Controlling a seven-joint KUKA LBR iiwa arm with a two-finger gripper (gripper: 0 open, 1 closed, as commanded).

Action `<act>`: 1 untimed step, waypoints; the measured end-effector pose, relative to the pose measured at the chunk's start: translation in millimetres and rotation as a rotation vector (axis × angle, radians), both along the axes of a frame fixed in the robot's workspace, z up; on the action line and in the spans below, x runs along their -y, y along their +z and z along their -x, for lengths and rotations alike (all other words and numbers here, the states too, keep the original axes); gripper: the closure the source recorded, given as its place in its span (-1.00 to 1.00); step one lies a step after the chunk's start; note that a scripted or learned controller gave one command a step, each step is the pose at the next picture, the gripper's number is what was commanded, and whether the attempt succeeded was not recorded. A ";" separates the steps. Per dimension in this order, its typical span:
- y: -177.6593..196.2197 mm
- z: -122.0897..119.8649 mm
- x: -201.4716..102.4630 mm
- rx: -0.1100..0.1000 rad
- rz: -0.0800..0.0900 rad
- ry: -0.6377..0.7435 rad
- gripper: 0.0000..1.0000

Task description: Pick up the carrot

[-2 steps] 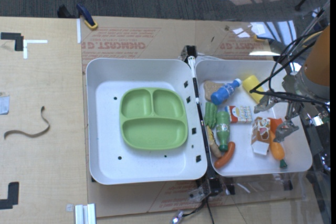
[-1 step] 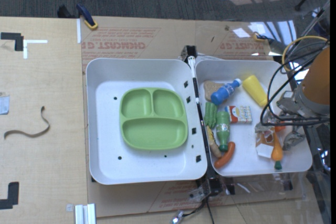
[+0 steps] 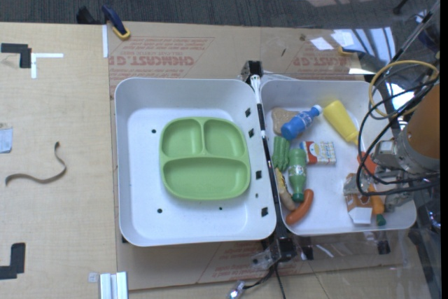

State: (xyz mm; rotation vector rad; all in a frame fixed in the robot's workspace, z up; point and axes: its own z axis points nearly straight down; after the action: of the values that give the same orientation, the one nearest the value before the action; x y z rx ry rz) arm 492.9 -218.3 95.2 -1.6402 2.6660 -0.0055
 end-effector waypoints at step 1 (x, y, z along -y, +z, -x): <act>-1.4 -74.9 -6.9 0.001 -0.006 0.383 -1.00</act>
State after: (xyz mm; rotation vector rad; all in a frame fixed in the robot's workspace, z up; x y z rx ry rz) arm 567.8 -211.4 93.9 -2.1152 2.3018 0.0046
